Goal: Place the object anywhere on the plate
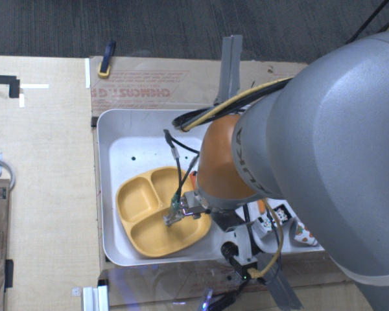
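Note:
A yellow divided plate [146, 209] with three compartments lies in the left white bin [117, 154], towards its front. My gripper [176, 214] hangs low over the plate's right side, near the ridge between the compartments, and the orange wrist band [220, 167] rises just behind it. A small dark and greenish shape sits at the gripper's tip; I cannot make out whether it is a held object or part of the tool. The grey arm [330, 161] hides the plate's right rim and most of the right bin.
In the right bin, under the arm, I see an orange piece [263, 207], a white and black item [282, 214] and a white patterned item [305, 236]. Cables [181, 149] loop above the plate. A blue and yellow clamp [106, 59] lies on the cardboard behind the bins.

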Controlling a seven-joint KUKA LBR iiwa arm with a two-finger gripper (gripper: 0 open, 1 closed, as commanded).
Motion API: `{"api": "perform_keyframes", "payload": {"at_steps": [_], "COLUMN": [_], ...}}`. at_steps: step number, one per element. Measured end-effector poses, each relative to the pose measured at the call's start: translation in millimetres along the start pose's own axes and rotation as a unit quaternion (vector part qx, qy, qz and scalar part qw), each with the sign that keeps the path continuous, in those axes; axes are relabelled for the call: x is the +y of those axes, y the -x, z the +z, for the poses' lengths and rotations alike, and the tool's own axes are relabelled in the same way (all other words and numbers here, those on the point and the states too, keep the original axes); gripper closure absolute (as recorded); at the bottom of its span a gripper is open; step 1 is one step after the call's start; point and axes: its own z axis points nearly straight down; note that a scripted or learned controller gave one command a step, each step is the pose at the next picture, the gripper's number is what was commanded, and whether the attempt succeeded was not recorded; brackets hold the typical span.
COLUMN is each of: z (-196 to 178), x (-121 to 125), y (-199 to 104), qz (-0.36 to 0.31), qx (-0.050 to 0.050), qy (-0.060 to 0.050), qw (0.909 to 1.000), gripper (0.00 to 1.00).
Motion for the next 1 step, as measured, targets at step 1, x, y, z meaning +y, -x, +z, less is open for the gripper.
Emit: {"api": "perform_keyframes", "payload": {"at_steps": [1], "z": [3.6], "x": [16.3], "y": [-30.0], "qz": [0.060], "qx": [-0.011], "qy": [-0.014], "qw": [0.9980], "gripper": [0.00]}}
